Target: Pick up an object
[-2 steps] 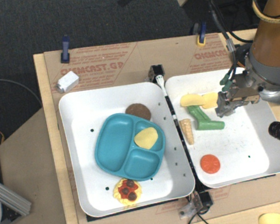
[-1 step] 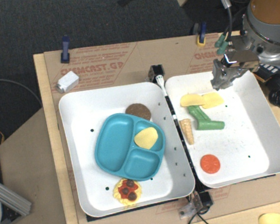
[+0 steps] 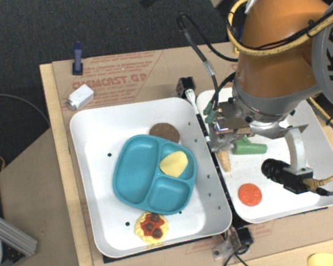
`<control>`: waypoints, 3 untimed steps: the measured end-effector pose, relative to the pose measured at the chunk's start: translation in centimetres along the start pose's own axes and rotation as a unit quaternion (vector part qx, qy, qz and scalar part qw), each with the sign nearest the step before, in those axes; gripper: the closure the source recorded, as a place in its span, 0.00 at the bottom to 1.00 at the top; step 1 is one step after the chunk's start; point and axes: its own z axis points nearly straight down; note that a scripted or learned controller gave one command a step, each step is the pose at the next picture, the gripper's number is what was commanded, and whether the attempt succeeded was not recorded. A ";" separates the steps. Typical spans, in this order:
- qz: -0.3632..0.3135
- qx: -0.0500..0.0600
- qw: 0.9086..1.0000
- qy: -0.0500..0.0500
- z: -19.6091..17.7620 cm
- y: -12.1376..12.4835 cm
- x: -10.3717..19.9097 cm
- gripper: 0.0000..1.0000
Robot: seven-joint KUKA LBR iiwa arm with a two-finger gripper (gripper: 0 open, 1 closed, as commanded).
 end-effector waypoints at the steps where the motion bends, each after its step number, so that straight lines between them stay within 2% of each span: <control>1: 0.000 -0.011 1.000 0.002 -7.9 -0.6 4.7 1.00; 2: 0.002 -0.008 1.000 0.000 -8.5 -0.6 4.5 1.00; 3: 0.002 -0.010 1.000 0.001 -12.1 -0.6 5.0 1.00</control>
